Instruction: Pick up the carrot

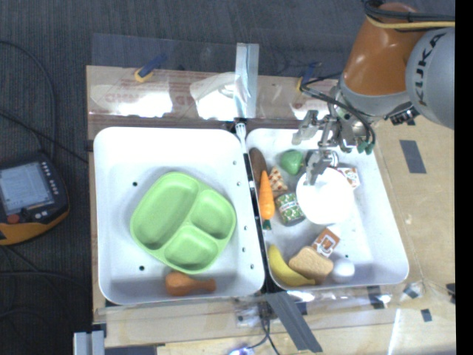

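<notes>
Left bin (111,198): green tray (185,219), orange piece (190,283) at its 6 o'clock. Right bin (384,220): carrot (266,196) lying along the left wall, white plate (326,197) at its 3 o'clock. Gripper (318,150) at plate's 12 o'clock, fingers apart, nothing between them.

My hand (319,156) hangs over the right bin (388,220); the carrot (265,195) lies at its eight o'clock.
</notes>
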`<action>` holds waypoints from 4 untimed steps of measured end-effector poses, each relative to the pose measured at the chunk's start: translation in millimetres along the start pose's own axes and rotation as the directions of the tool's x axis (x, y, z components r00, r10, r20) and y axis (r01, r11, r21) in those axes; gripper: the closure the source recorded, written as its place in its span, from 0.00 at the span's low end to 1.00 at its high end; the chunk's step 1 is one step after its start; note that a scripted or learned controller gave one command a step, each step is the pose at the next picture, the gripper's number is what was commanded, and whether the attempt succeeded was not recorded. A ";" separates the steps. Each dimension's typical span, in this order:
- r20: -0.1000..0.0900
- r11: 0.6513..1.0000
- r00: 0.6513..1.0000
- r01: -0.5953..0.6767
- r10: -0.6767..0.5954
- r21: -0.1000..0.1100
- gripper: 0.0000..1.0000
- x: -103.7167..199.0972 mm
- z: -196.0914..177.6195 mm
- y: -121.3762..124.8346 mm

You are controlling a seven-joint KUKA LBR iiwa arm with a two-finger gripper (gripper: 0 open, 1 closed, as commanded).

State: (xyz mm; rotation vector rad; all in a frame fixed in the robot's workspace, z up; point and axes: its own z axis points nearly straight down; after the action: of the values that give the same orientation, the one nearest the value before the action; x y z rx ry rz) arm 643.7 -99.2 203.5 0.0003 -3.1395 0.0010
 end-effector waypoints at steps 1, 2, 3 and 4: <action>0.007 0.989 0.989 -0.145 0.145 -0.002 0.00 45.5 91.5 6.8; 0.009 0.990 0.990 -0.144 0.144 0.000 1.00 44.3 83.9 7.1; 0.002 0.992 0.992 0.124 -0.124 -0.001 1.00 80.2 21.6 86.8; 0.000 0.992 0.992 0.123 -0.123 -0.001 0.00 80.7 22.5 86.4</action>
State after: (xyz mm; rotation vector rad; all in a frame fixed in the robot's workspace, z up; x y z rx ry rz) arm 562.9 -12.8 181.1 0.1939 -3.1335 -0.0014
